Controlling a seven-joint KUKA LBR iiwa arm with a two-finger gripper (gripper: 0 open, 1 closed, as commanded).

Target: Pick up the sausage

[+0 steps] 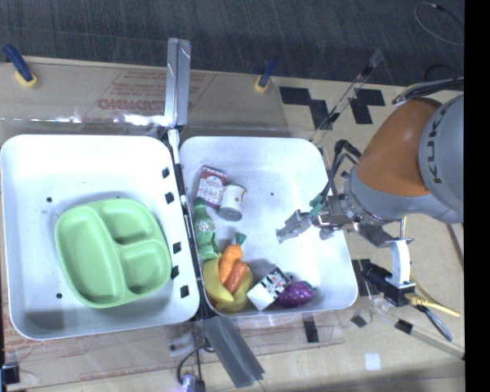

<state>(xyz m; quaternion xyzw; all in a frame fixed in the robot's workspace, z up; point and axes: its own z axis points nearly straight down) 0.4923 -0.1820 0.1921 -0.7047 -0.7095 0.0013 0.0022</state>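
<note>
Partly buried in the heap at the right bin's [331,188] near-left corner, no item reads clearly as the sausage; carrot [233,266], banana [220,292] and purple eggplant [297,293] overlap there. Over the bin's bare floor, the pincer [291,226] holds nothing visible; its opening cannot be made out.

2 white bins [33,162], 1 green tray [114,251], 1 can [231,202], 1 carrot [232,268], 1 bottle [204,227].
</note>
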